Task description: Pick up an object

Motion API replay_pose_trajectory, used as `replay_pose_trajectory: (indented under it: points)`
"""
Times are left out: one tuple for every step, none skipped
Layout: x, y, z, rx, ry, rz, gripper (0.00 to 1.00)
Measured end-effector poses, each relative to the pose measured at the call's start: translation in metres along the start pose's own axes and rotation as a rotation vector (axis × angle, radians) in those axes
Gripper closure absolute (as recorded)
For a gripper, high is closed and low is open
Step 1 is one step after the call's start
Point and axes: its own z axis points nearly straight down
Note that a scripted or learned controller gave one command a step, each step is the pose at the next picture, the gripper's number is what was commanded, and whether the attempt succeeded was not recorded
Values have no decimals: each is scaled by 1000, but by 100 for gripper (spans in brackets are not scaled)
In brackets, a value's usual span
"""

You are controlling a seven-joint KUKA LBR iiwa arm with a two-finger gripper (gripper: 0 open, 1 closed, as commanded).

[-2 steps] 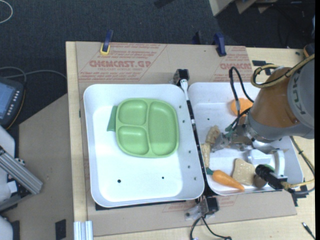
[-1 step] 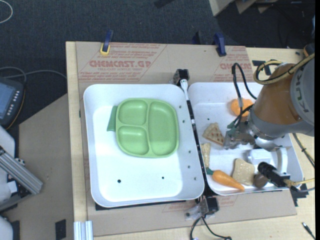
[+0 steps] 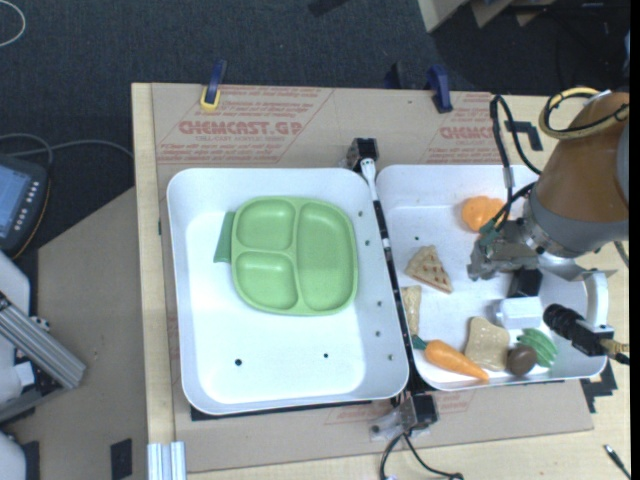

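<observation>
Here, two shallow white bins sit side by side on the bench; the left bin point(image 3: 200, 348) holds a green divided plate point(image 3: 295, 255) in its upper half; the right bin point(image 3: 440, 183) holds the loose items. The arm point(image 3: 590, 183), grey with an orange band, enters from the right of the frame and ends in the gripper point(image 3: 492, 258) at the centre right of the right bin. The candidate objects lie around it: an orange fruit-like piece point(image 3: 482, 211) just above and slightly left of the gripper; a tan cracker wedge point(image 3: 430, 269) to its left, near but apart; an orange carrot point(image 3: 452, 358) at the lower left of the bin; a pale bread-like slice point(image 3: 486, 341) below the gripper; a brown rounded piece point(image 3: 520, 360) and a green ridged piece point(image 3: 540, 344) at the lower right. The gripper is seen from above as a dark cluster; how far the claw is parted cannot be told; nothing is seen between it, and contact with any item cannot be judged.
</observation>
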Motion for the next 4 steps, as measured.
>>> replay_pose_trajectory:
  points:
    - [8,8,-51,-1,0,-2,100]
    - [8,9,-62,3,1,-1,100]
    - [54,-24,-71,10,4,-4,100]
    - [53,-31,-65,9,3,0,100]
